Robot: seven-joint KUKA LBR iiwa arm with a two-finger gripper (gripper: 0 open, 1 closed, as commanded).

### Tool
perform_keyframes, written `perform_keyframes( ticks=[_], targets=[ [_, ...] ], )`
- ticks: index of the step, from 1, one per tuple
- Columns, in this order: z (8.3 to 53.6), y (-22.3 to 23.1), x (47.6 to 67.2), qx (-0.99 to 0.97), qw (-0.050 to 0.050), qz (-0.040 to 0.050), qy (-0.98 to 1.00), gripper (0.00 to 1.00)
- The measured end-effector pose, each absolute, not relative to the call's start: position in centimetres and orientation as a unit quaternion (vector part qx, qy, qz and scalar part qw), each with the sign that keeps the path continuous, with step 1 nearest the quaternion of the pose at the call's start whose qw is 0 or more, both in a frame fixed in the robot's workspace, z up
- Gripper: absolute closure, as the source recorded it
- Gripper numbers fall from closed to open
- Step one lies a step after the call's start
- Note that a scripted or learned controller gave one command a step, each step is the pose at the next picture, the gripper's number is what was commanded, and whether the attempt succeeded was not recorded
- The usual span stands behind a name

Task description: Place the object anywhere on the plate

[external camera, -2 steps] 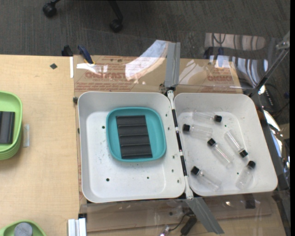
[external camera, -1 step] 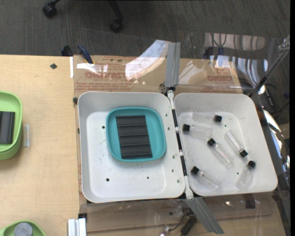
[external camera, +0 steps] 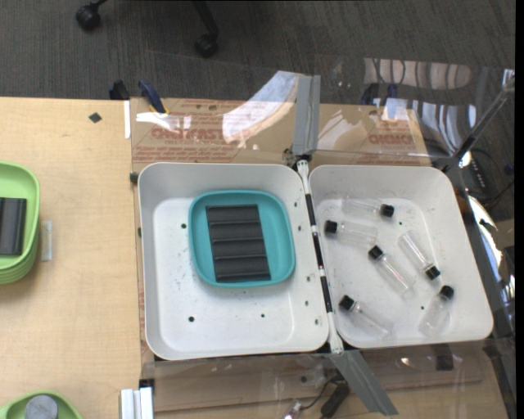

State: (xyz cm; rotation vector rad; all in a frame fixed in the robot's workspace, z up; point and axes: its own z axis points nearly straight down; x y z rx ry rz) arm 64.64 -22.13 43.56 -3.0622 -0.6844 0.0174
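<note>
Square teal plastic plate with dark ribbed insert near left white bin's centre; clear black-capped vials scattered across right bin.

floor: dark carpet | chair casters | bench: light wood

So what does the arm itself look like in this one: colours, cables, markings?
Its colours, cables and markings cannot be told from this frame. On the right, the side it reaches in from, I see the white right bin and, behind it, a clear panel streaked with glare.
</note>
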Motion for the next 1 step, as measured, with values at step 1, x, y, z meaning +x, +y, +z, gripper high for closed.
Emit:
perform_keyframes(
  ticks=[1],
  targets=[
    [43.55,-22.18,64.85,-0.989,0.001,0.0042,-0.15,0.0]
  ],
)
